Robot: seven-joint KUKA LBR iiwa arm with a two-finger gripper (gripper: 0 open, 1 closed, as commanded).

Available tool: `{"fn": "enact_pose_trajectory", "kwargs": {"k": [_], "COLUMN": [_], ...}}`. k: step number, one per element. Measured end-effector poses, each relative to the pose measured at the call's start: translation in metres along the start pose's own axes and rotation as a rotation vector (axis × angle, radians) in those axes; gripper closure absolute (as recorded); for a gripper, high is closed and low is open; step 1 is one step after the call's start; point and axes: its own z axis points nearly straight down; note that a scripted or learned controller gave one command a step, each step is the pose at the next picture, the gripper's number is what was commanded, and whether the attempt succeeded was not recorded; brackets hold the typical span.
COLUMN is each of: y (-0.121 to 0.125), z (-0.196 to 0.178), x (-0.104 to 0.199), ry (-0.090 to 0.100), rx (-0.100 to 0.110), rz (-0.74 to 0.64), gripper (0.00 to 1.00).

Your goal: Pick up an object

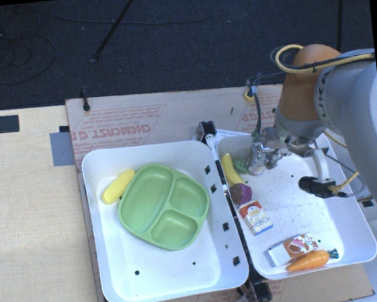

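Gripper [262, 159]: hovering at right bin's [353, 230] upper-left corner. Banana [230, 169]: lying just left of gripper, long axis running along the divider wall. Finger state: I cannot tell.

Bins [114, 270] white; tray [164, 206] green; corn [117, 187], banana [230, 170] yellow; carrot [308, 260] orange; arm [345, 102] grey, orange band.

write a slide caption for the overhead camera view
Grey KUKA arm's gripper low in the right white bin, near a yellow toy banana; green divided plate in the left bin.
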Motion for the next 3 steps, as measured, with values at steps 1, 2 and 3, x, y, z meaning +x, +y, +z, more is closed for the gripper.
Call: {"fn": "enact_pose_trajectory", "kwargs": {"k": [1,2,3], "y": [-0.052,-0.053,-0.043], "z": [-0.074,-0.073,0.026], "x": [0.035,0.035,0.028], "ry": [0.013,0.014,0.012], "rx": [0.010,0.012,0.011], "rz": [-0.006,-0.005,-0.002], "gripper": [1.00,0.00,0.00]}}
